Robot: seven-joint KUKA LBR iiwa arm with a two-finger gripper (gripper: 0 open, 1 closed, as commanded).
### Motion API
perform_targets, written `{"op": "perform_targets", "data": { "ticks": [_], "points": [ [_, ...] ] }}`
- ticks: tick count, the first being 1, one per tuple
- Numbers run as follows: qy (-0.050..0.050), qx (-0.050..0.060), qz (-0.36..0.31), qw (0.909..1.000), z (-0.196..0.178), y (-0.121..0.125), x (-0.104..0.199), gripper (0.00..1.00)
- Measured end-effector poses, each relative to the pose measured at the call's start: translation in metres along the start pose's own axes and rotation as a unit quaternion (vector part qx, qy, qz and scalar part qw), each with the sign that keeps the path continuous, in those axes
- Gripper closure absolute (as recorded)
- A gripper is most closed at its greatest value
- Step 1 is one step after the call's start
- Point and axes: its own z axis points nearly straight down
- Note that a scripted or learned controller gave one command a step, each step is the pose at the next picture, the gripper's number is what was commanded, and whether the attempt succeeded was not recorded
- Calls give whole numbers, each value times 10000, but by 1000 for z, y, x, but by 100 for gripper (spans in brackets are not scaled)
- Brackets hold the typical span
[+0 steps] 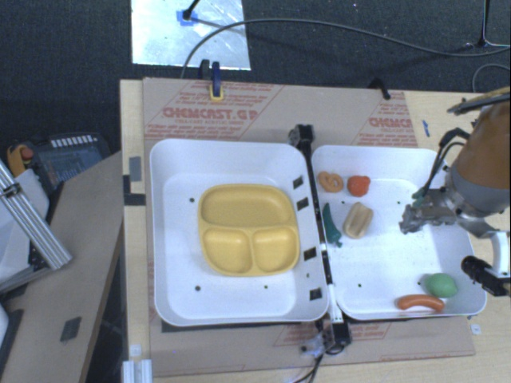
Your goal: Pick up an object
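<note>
Here, a KUKA arm's gripper (412, 216) hangs over the right bin (383, 309), toward its 3 o'clock wall; whether it is open or closed cannot be told from above, and nothing shows between its fingers. To the gripper's 9 o'clock lies a tan bread roll (357, 220), with bare white floor between the two. A green pepper (328, 225) rests along the bin's 9 o'clock wall, just beside the roll. Toward 11 o'clock sit a small pastry (330, 182) and a red tomato (358, 185), close together near the far rim. At 5 o'clock, a green ball (441, 285) and an orange sausage (419, 302) crowd the near corner. The bin's middle floor lies open. The left bin (172, 214) carries a yellow divided tray (247, 228) at its centre, with clear margin on all sides.
</note>
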Motion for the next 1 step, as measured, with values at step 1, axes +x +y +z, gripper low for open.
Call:
{"op": "perform_targets", "data": {
  "ticks": [1],
  "points": [
    [-1,0,-2,10000,-43,2,-2,100]
  ]
}}
